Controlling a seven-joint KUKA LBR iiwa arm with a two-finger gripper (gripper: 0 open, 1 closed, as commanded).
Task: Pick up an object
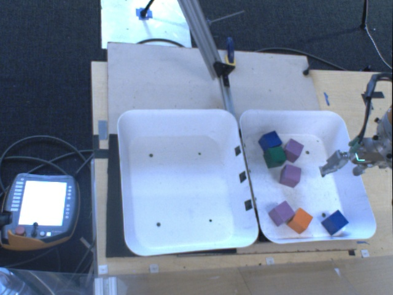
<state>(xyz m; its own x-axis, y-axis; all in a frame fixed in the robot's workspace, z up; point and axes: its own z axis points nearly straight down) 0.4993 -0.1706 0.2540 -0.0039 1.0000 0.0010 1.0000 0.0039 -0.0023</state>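
My gripper reaches in from the right edge and hovers over the right side of the right bin, with nothing seen held in it. Several blocks lie in that bin. A blue block, a green block and a purple block cluster at the upper left. Another purple block lies just below them, left of the gripper. Along the front sit a third purple block, an orange block and a second blue block.
The left bin stands beside the right one, their walls touching in the middle. A metal pole slants across the bench behind the bins. A teach pendant lies on the floor at the left.
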